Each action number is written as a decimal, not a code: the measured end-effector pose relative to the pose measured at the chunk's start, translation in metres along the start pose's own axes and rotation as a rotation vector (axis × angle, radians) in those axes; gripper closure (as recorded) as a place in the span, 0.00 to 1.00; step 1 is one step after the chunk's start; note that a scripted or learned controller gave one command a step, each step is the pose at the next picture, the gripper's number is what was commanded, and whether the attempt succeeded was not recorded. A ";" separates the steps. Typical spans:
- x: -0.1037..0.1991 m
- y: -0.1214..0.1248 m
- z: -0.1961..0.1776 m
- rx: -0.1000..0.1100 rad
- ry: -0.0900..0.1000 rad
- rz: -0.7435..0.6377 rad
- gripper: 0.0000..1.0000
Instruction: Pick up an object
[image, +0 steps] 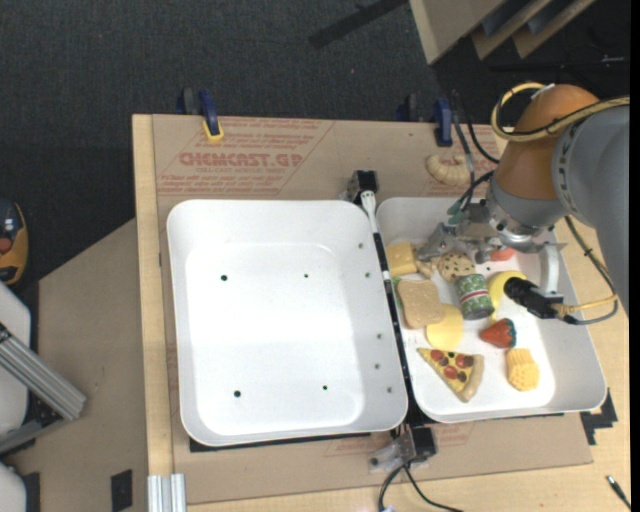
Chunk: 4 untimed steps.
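Low over the upper part of the right-hand shallow white bin (575, 375): grey two-finger gripper (462, 232), grip state impossible to tell, just above a round speckled cookie (455, 267) and green-labelled can (473, 294), with tan bread slice (419, 300), pizza wedge (452, 368), red strawberry (498, 332) and yellow corn cob (521, 369) further toward the lower right.

This is a robotics lab, not a home. A paper-covered board (250, 150) printed "CHEMCAST" is held down by blue clamps (208, 112), with 2 white bins (190, 300) on it, loose cables (590, 312) trailing about, aluminium framing (35, 375) at the side and dark carpet (100, 60) underfoot.
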<state>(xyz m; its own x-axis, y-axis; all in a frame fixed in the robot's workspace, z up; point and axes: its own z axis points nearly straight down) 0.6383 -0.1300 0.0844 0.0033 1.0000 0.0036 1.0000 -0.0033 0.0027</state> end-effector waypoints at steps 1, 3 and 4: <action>0.030 0.029 -0.004 0.007 -0.014 -0.006 0.00; 0.033 0.030 -0.017 0.001 -0.006 -0.001 1.00; 0.033 0.031 -0.026 -0.002 -0.006 -0.003 1.00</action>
<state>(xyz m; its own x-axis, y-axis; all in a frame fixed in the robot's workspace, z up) 0.6689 -0.0968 0.1110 0.0006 1.0000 -0.0022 1.0000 -0.0006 0.0050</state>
